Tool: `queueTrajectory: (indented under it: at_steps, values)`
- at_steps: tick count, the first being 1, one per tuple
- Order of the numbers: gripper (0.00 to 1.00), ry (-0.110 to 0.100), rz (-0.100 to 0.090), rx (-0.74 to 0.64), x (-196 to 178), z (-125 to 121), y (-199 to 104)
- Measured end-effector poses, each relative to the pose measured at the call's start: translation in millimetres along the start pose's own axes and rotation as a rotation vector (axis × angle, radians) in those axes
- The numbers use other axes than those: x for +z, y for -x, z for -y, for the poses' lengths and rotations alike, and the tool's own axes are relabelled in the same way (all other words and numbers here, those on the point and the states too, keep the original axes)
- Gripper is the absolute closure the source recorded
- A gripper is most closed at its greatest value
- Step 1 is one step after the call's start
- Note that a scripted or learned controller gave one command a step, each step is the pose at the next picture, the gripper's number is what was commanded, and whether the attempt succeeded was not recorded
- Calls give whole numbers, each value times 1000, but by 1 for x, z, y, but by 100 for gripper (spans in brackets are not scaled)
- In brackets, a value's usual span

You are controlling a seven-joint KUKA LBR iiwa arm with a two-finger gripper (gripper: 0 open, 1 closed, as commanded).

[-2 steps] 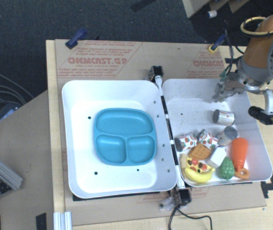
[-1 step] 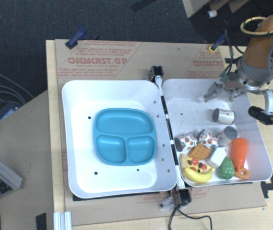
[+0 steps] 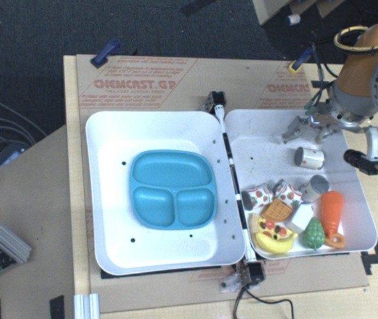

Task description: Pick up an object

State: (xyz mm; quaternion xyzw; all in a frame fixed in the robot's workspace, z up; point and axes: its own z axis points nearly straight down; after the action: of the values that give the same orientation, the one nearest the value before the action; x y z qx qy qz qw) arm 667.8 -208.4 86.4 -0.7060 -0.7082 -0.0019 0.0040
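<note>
Near edge, right bin [image 3: 368,228]: the toys sit bunched in its near half, touching or overlapping — a banana [image 3: 273,243] at the front, a waffle piece [image 3: 277,211] just behind it, a green leafy vegetable [image 3: 313,234], an orange carrot [image 3: 332,212] lying lengthwise by the right wall, a white block [image 3: 301,216], small red-and-white cartons [image 3: 263,195] and a grey cup [image 3: 316,187] on its side. Packed this close, any one is awkward to take without nudging its neighbours.

Mid bin: a small white-and-grey cylinder [image 3: 308,157] lies alone on its side, well apart from the pile, so it looks the easiest pick.

Far end of right bin: the hand [image 3: 306,129] hangs low, just beyond the cylinder; nothing between its fingers. Whether they stand spread or closed, cannot tell.

Left bin [image 3: 105,178]: a blue divided tray [image 3: 173,189] lies flat in the middle, clear of the walls.

Desk [image 3: 175,78]: both bins sit side by side on it, joined at the middle by clips.
</note>
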Motion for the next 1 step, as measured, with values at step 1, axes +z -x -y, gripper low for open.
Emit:
queueTrajectory:
  at_steps: [1]
  values:
    - [0, 2, 7, 2, 1, 1, -12]
